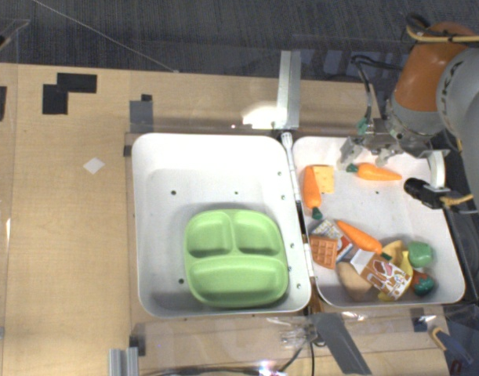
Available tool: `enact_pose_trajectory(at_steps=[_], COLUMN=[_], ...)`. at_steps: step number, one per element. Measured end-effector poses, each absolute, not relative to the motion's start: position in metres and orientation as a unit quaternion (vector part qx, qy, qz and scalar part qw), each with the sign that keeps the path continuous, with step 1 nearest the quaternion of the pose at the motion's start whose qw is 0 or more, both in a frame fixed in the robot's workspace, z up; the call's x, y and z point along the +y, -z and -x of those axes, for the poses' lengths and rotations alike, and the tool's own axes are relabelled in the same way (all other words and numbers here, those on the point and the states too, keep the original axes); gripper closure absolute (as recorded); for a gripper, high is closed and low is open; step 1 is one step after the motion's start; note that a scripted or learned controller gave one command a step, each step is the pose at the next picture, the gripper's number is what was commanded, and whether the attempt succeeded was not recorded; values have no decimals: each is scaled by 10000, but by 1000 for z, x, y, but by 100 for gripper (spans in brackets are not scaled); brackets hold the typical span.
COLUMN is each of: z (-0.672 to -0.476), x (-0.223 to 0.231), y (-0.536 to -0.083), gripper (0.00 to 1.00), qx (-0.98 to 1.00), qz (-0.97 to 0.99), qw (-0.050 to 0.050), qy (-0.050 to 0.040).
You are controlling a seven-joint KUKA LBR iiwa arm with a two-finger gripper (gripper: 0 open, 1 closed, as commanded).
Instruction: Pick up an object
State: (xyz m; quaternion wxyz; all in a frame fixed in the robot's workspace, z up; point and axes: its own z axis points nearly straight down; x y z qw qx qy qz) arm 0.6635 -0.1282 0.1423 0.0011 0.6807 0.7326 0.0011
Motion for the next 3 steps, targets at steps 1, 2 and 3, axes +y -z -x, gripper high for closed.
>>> enact_pose_trajectory(at_steps=[1, 2, 3], z=[-662, -630, -571], x=[-98, -86, -123], y=[-106, -91, -92], gripper=[0, 0, 0], qx=[7194, 7568, 6975], qz=[-6946, -6536, -7165], qw=[63, 64, 60], qy=[-49, -43, -51])
